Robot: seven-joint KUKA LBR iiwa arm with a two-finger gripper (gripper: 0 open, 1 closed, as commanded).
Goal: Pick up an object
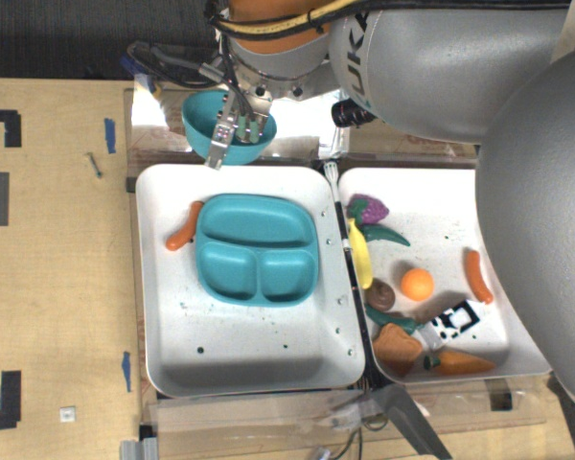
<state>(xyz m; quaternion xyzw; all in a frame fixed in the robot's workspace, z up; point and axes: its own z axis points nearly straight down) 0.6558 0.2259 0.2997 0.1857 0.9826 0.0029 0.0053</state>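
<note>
Teal bowl (pixel 215 132) held at its rim: we judge the pick made and the lift in hand.
We see the gripper (pixel 232 130) clamped on that rim, above the left bin's (pixel 163 338) far wall; below the jaws lies a teal divided plate (pixel 259 247), so clearance matters.
</note>
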